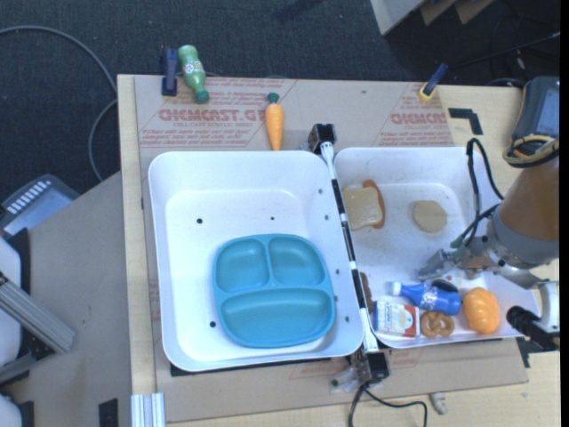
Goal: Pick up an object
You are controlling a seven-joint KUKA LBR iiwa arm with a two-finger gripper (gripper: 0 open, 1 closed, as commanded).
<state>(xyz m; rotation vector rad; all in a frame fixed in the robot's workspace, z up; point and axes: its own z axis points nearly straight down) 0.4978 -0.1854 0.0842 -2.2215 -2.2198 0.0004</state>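
Cardboard-topped bench with two shallow white bins. Left bin [178, 238]: blue three-compartment plastic plate [273, 289]. Right bin [400, 163]: toast slice [363, 206], tan round cookie [429, 216], blue bottle [431, 296], orange fruit [481, 310], pretzel [436, 325], small carton [396, 318]. Metal gripper [447, 261] hangs just above the bottle; its grip state cannot be told.

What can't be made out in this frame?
- Camera view: gripper over the right bin; too small and blurred to tell its state.
- Carton: print too small to read.
- Blue bottle: its end hidden behind the orange fruit.
- Arm: cut off by the right edge.
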